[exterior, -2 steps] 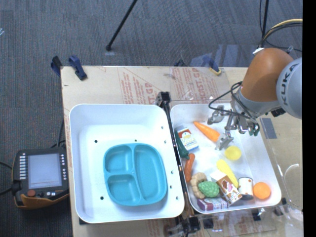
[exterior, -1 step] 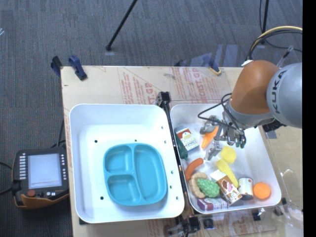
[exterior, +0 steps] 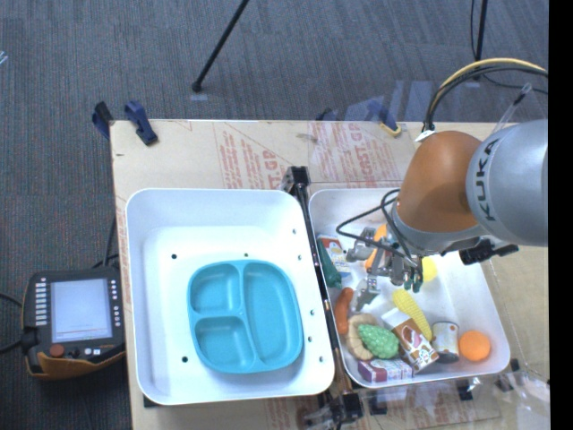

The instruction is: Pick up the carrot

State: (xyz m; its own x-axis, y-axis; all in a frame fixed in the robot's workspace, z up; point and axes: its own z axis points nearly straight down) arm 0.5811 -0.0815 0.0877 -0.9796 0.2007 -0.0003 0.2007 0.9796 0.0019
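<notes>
The carrot (exterior: 345,305) is a slim orange piece lying against the left wall of the right bin (exterior: 474,303), just left of a round biscuit. My gripper (exterior: 365,271) hangs over the left half of that bin, slightly above and to the right of the carrot. Its fingers (exterior: 369,288) stand open and point toward the bin's left wall, with nothing between them. The grey arm with its orange band (exterior: 439,191) covers the bin's back middle.
Around the carrot lie a corn cob (exterior: 410,310), a green lumpy piece (exterior: 379,339), a small box (exterior: 414,349), a can (exterior: 445,340), an orange (exterior: 475,346) and a green item (exterior: 329,265). The left bin (exterior: 152,240) holds a blue divided plate (exterior: 243,316).
</notes>
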